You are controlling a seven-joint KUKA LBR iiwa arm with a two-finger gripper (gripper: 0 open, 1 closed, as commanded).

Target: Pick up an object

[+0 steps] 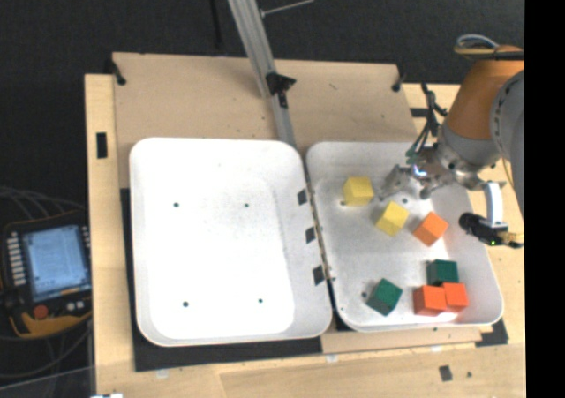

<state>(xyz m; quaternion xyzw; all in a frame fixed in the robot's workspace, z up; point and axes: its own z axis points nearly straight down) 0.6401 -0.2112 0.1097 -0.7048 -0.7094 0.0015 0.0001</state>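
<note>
My gripper hangs over the upper part of the right bin, open, with nothing between its fingers. One yellow block lies just below it and a second yellow block sits to its left. An orange block lies below and to the right of the gripper. Nearer the front of the bin are a green block, a dark green block and a pair of orange blocks side by side.
The left bin stands beside the right one, with small black clips along the shared edge. A slanted metal pole rises behind the bins. A tablet-like controller sits off the bench at the left.
</note>
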